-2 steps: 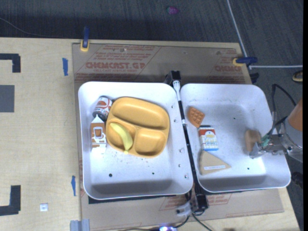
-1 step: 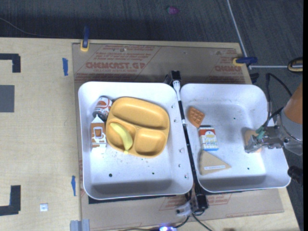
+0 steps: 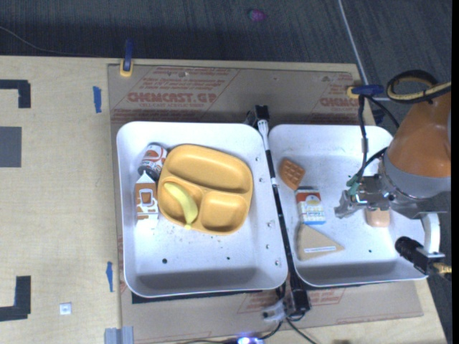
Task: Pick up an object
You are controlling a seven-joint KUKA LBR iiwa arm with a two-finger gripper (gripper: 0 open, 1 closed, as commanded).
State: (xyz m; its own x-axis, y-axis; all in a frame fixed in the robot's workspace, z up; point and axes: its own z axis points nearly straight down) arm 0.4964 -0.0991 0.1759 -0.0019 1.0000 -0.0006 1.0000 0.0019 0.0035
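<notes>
Nearest me, left of the end effector (image 3: 356,198), a wedge-shaped packet (image 3: 315,241) and small carton (image 3: 310,208) lie ungrasped in the right bin (image 3: 344,274), so picking looks unfinished; its grip I cannot tell.

Light wooden bench top (image 3: 50,213) with black tape marks (image 3: 16,92); brown cardboard sheet (image 3: 215,92); dark carpet floor (image 3: 179,13) beyond.

L bin: big yellow divided tray (image 3: 204,187) lying flat, banana (image 3: 182,203) in its near-left compartment; a can (image 3: 151,161) and small orange-white carton (image 3: 145,199) just left of it. R bin: waffle-like cracker (image 3: 291,172) far left, small box (image 3: 310,207) mid, tan wedge (image 3: 316,242) near.
</notes>
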